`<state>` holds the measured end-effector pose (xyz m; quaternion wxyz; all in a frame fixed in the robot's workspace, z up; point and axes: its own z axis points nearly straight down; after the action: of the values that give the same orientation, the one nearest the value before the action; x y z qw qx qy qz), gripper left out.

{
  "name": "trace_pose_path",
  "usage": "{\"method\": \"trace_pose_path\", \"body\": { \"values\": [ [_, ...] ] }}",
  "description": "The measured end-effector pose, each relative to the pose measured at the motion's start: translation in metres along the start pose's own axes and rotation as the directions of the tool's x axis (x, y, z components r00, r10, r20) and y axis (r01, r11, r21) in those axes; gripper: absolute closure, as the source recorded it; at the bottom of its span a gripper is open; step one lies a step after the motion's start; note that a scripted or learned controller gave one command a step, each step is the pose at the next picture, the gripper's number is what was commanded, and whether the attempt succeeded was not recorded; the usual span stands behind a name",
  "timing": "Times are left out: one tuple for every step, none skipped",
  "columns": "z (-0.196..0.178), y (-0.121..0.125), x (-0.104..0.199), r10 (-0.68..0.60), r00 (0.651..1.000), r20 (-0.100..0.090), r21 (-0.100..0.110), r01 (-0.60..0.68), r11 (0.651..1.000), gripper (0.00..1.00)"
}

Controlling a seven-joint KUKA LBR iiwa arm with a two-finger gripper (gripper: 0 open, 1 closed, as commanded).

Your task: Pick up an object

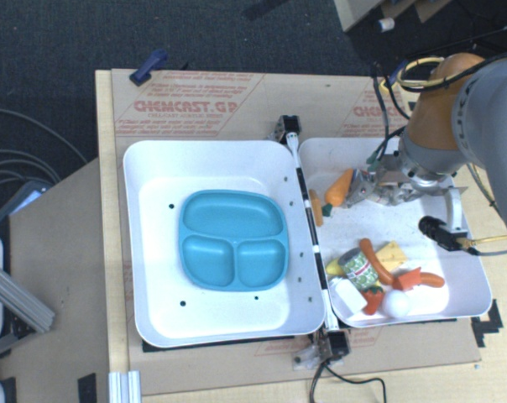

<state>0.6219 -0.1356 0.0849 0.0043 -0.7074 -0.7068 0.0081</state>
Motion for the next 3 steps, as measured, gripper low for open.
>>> {"method": "trace_pose_path", "body": {
  "values": [
    [-0.001,0.044,0.004,-0.002,1.0,-0.004,-0.017,0.001,1.0,0.0],
    [-0.011,0.045,0.005,-0.003,1.0,-0.003,-0.018,0.003,1.0,1.0],
    [-0.126,0.015,0.071,-0.002,1.0,-0.006,-0.02,0.002,1.0,1.0]
  ]
}}
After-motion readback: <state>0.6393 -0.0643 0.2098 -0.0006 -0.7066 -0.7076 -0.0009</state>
